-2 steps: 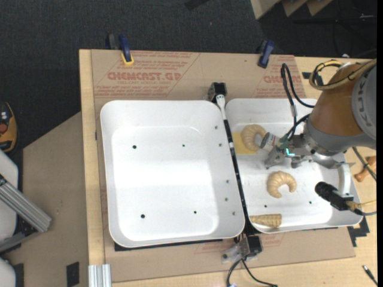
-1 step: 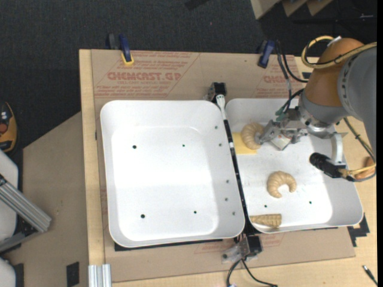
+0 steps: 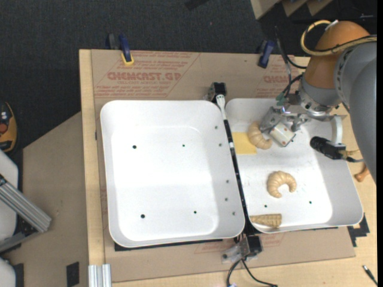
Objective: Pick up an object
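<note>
You see the bench (image 3: pixel 179 70), a brown board that fills most of the view, with two blue clamps at its 12 o'clock edge. On it sit two shallow white bins side by side. The left bin (image 3: pixel 119 178) is the larger in view and shows four small dark dots on its floor. The right bin (image 3: pixel 335 190) lies against it at 3 o'clock.

The arm (image 3: pixel 350 58) enters from 2 o'clock, grey with an orange band, and reaches down into the far part of the right bin. The gripper (image 3: pixel 276 127) sits low at the bin's 11 o'clock area. You cannot tell from this view whether the jaws are spread or pressed together.

A croissant (image 3: pixel 259 136) lies just beside the gripper at its 9 o'clock side, touching or nearly touching it; you cannot tell whether it sits between the jaws. A second croissant (image 3: pixel 281 183) lies at 6 o'clock from the gripper, well apart. A yellow square piece (image 3: pixel 242 143) lies against the first croissant at its 8 o'clock. A tan wedge (image 3: pixel 266 221) rests at the bin's near edge.
</note>
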Tool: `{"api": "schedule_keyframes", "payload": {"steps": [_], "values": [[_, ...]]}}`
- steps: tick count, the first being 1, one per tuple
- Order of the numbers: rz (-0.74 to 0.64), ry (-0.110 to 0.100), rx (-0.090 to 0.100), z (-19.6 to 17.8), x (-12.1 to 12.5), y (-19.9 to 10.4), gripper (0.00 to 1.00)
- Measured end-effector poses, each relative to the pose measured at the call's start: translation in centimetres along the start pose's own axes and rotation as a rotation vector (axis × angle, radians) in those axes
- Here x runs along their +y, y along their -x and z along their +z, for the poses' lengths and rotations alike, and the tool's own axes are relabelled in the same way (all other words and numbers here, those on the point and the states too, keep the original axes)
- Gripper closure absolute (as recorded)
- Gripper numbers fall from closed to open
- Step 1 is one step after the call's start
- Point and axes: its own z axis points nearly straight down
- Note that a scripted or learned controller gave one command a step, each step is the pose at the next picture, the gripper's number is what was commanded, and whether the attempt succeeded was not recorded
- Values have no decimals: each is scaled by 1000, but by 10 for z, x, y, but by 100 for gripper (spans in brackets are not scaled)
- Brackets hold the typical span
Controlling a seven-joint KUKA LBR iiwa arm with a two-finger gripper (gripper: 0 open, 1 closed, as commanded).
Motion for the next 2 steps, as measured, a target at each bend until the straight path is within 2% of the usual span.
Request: {"api": "schedule_keyframes", "payload": {"steps": [1,2], "values": [[3,7,0,-12,0,-1,100],[-3,28,0,-108,-8,-90,100]]}}
